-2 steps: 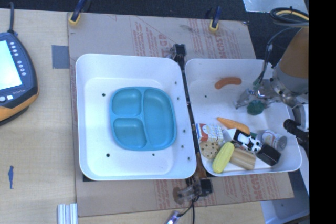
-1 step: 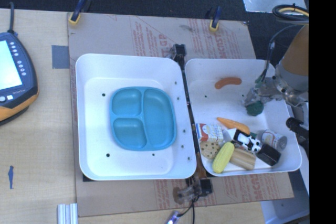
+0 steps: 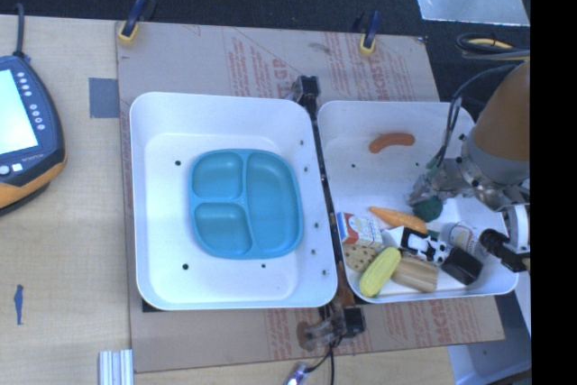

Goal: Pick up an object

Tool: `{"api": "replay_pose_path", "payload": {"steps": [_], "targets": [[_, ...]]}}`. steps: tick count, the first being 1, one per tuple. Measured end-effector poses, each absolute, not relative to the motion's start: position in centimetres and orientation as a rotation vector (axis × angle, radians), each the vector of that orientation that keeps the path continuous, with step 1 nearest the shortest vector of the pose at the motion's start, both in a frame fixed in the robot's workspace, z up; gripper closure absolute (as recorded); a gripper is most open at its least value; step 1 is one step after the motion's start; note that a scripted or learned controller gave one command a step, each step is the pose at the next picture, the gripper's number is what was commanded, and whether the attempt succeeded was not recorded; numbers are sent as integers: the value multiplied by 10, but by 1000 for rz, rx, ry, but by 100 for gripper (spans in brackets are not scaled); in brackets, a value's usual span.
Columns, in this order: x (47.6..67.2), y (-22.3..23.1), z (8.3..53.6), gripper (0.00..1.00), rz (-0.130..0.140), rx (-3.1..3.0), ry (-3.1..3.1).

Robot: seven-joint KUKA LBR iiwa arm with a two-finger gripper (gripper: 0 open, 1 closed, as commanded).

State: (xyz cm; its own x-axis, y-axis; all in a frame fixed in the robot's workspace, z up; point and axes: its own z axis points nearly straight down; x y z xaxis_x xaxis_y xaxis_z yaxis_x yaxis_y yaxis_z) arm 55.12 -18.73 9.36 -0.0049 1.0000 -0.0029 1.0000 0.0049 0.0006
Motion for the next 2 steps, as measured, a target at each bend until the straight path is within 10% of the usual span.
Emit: {"api": "replay_pose_path", "payload": {"steps": [1, 2], "targets": [[538, -112, 272, 100, -1, 2216, 2227], [567, -63, 239, 100, -7, 2218, 2231]]}}
